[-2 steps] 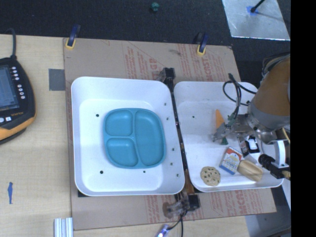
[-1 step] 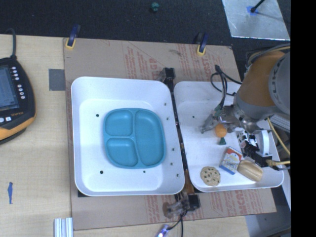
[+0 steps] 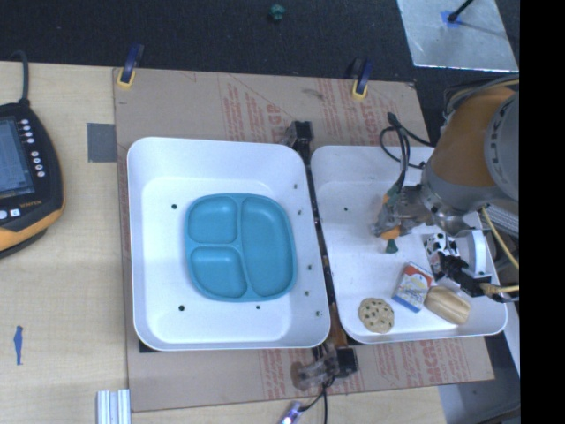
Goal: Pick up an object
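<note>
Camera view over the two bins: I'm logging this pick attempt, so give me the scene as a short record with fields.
left bin: shallow white bin holding a blue three-compartment plastic plate
right bin: shallow white bin holding a round speckled cookie, a small blue-and-white carton and a tan wooden block
arm: grey arm with orange band over the right bin
gripper: two-finger gripper low in the right bin, apart from the three items
bench left: handheld control pendant

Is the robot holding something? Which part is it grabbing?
It cannot be told. The tool is low in the right bin, with something small and orange at its tip. The cookie, box and wooden block lie apart from it.
</note>
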{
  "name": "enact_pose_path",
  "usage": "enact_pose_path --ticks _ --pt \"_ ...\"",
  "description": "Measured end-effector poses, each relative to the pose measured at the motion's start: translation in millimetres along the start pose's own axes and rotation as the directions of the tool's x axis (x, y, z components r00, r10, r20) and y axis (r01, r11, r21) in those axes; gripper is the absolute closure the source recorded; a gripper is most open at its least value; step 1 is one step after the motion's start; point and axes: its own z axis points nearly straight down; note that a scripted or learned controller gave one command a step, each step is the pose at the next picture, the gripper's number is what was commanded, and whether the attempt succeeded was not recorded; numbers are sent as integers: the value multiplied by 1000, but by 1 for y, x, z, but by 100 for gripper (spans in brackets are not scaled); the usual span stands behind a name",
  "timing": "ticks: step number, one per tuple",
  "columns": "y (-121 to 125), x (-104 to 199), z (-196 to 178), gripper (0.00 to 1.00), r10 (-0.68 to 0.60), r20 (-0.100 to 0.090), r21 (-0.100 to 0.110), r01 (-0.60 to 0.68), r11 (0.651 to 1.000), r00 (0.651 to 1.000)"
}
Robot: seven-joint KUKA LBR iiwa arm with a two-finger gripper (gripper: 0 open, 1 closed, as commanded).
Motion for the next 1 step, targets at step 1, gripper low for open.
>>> enact_pose_path --ticks 1 --pt "-39 77 -91 100 1 -2 -2 -1 1000 1000"
